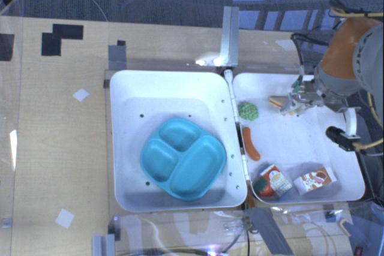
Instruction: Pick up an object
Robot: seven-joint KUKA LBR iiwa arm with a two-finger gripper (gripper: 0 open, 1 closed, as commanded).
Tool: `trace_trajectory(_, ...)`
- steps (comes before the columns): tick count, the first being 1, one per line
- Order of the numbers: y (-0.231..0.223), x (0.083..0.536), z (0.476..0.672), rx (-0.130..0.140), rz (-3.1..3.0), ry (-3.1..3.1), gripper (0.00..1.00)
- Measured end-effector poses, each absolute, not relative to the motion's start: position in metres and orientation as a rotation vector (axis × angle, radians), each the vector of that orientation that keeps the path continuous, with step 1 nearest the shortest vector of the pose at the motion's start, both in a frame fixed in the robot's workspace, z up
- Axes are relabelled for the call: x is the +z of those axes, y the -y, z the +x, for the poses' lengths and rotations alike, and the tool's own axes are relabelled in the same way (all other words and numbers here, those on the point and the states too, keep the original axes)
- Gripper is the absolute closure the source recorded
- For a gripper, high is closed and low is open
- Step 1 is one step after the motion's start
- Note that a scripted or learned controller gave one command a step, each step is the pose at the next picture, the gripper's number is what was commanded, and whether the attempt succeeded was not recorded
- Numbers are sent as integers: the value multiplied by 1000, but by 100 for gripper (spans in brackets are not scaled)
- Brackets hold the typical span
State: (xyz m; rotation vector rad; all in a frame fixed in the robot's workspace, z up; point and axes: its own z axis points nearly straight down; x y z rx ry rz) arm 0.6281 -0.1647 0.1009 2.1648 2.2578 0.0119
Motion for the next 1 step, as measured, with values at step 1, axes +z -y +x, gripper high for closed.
trace_trajectory(1,84,177,656,5,2479,-1924,100)
